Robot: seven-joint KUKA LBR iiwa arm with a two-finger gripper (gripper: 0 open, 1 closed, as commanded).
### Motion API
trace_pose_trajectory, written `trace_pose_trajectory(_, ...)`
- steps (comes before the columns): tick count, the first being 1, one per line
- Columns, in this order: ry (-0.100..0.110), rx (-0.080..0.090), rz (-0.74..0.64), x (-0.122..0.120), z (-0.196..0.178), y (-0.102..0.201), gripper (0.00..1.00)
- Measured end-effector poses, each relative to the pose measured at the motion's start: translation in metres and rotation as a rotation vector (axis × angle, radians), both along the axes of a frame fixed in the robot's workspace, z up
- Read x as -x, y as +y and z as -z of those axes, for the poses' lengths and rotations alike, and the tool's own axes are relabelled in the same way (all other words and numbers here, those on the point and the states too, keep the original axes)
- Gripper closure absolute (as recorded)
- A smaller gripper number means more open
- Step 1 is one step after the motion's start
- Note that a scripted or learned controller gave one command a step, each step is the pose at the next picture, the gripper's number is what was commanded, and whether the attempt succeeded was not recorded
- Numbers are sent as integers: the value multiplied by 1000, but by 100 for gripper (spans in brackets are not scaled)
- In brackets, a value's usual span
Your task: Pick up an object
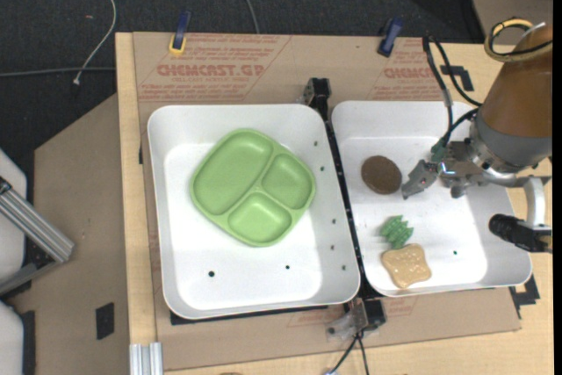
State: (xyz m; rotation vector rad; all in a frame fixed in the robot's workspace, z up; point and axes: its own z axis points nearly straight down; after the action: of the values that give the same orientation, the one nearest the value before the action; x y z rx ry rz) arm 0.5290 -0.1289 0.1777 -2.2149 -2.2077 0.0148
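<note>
Two white bins sit on the desk (132, 189): the left bin (167, 215) holds a green plate (253, 186); the right bin (457, 268) holds a brown cookie (381, 174), tan toast (406, 267), green toy (397, 230). Hand (421, 178), spread and holding nothing, beside the cookie.

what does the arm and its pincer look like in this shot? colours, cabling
The arm has a broad orange band above a grey wrist section. Black cables loop along it, with a yellow one near the top. The pincer is small, grey metal, with a bluish spot just behind it.
</note>
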Motion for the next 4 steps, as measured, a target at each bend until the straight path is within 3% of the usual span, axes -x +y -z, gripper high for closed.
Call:
trace_pose_trajectory(1,-15,2,-3,-3,-7,0,0)
trace_pose_trajectory(3,-10,0,-3,1,88,3,0)
trace_pose_trajectory(4,-16,1,-3,0,74,3,100)
